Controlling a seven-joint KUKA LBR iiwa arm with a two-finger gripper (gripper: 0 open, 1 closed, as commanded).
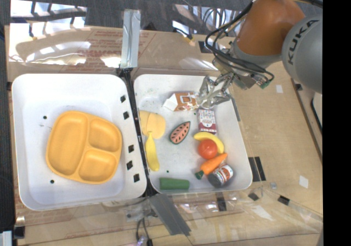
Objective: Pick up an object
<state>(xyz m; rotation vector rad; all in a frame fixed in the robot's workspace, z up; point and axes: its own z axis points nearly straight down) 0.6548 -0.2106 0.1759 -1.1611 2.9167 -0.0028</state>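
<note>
The right bin (156,86) holds several toy foods: a brown-and-white carton (182,101), a red-and-white box (207,120), a watermelon slice (180,132), a banana (210,139), a tomato (208,149), a carrot (212,165), a can (221,175), a green cucumber (174,184) and yellow pieces (150,130) at its left wall. My gripper (210,97) hangs over the bin's upper right, its metal fingers pointing down between the carton and the box. Nothing shows between the fingers.
The left bin (33,91) bears a yellow divided tray (83,146). A grey tape strip (129,39) runs along the cardboard behind the bins. The arm's orange band (269,23) and cables loom above the right bin's far corner.
</note>
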